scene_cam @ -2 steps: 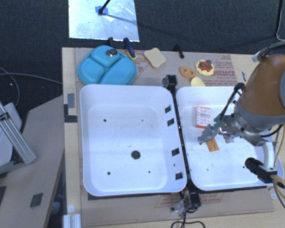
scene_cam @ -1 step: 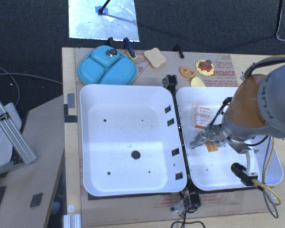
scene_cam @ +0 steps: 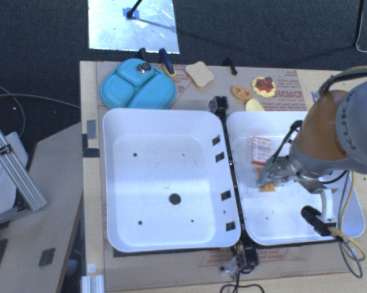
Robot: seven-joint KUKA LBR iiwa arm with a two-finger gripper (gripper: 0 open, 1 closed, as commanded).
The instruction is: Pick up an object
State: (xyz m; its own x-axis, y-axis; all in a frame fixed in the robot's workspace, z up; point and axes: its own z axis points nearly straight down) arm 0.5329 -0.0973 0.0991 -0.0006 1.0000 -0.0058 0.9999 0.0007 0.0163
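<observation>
The arm [scene_cam: 339, 127] came in from the right and hung low over the right bin [scene_cam: 354, 221], its bulk covering that bin's far right wall. The gripper [scene_cam: 270, 174] sat down near the bin's middle, right over a small orange object [scene_cam: 267, 187] on the floor; whether the fingers were spread or closed, or had any grip on it, could not be told from this angle. Just behind it lay a white card with red print [scene_cam: 261, 149], flat on the bin floor, touching nothing else visible. Open floor stretched in front of the gripper toward the near rim. The left bin [scene_cam: 116, 163] showed bare white floor with a dark round spot [scene_cam: 174, 199] near its middle. Beyond the bins, on the bench, sat a blue divided tray [scene_cam: 138, 85], a slice of toy bread [scene_cam: 199, 74], a pretzel-like piece [scene_cam: 240, 93] and a small pizza-like disc [scene_cam: 264, 86], all well apart from the arm. A yellow piece [scene_cam: 254, 105] was partly cut off by the right bin's far rim.
</observation>
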